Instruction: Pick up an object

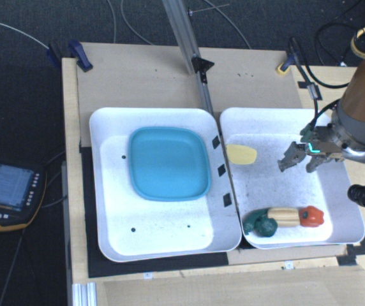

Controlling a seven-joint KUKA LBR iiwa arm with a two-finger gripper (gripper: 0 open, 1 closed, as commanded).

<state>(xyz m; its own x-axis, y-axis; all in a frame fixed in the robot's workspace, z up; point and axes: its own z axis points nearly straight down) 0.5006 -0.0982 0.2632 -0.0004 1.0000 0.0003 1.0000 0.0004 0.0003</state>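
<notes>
Here the gripper [301, 163] is hanging over the right bin [268, 132] with its fingers spread apart, gripping nothing. A toy with green, tan and red parts [283, 218] is lying along that bin's near wall, a yellow piece [241, 154] by its left rim. A blue plate [169, 163] is sitting in the left bin [109, 190].

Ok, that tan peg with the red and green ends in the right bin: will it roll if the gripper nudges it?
Probably. The peg looks rounded and lies on its side, so a sideways push may roll it. It likely stays stiff. The right bin wall close by should stop it.
</notes>
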